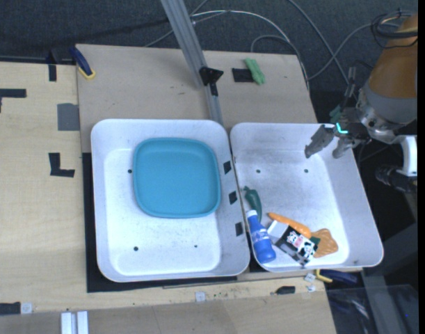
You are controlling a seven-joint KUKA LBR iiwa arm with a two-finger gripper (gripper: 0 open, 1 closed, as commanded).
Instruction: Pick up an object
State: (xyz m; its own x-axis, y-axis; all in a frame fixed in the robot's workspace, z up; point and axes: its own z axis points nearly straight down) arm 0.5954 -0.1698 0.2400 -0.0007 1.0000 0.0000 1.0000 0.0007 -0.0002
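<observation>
**A:** Objects for picking are lying in a small cluster in the right bin point(351, 207), near its front edge. A blue bottle-like item point(259, 239) with a white middle and a green handle-like end point(252, 200) is lying closest to the bin's left wall. Just beside it, toward the front right corner, an orange strip point(290, 223), a black-and-white piece point(294, 243) and a tan lump point(325, 241) are sitting bunched together, touching or overlapping one another.

**B:** Where is the pincer, and is it holding anything?

**A:** The pincer point(328, 143) is hanging over the back right corner of that bin, well apart from the cluster. Its two dark fingers point(316, 144) are standing spread apart, with nothing between them. The grey arm with its orange band point(396, 61) is reaching in from the right.

**B:** What is occupying the other bin?

**A:** The left bin point(115, 221) is carrying a square teal plate point(176, 177), lying flat toward the back. Both bins are resting side by side on the pale worktop point(31, 207), and a grey pole point(191, 44) is crossing the worktop's back edge.
</observation>
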